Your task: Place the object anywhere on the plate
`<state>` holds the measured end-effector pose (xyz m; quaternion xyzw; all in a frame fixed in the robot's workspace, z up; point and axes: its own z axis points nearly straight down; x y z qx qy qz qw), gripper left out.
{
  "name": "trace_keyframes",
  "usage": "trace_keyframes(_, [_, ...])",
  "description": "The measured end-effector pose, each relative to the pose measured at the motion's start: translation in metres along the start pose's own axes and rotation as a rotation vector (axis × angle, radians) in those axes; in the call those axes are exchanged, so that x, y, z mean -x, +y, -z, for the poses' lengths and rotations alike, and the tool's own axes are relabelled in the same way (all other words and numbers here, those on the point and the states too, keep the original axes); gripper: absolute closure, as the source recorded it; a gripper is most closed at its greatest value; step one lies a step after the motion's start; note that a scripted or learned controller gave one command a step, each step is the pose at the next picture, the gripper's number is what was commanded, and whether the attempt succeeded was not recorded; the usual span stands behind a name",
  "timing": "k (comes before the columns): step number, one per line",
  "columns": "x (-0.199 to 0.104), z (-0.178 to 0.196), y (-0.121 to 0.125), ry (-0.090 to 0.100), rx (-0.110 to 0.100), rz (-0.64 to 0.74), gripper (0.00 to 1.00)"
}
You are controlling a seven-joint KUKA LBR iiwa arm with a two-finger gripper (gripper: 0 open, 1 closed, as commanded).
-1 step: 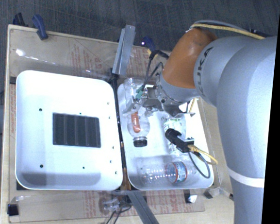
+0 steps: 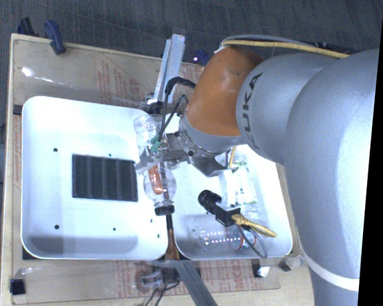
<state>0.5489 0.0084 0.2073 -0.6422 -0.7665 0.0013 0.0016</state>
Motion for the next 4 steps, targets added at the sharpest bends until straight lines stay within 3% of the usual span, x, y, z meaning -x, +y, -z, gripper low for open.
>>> trace_keyframes(1, [-0.006, 0.036, 0.055, -0.002, 0.004, 0.291, 1.0])
trace_keyframes(2, [-0.045, -0.017, 0.028, -0.001, -0.001, 0.744, 1.0])
trace_keyframes(3, [-0.044, -0.016, 0.028, -0.001, 0.0, 0.743, 0.0])
trace_keyframes(4, [-0.102, -0.047, 0.031, -0.001, -0.001, 0.612, 0.0])
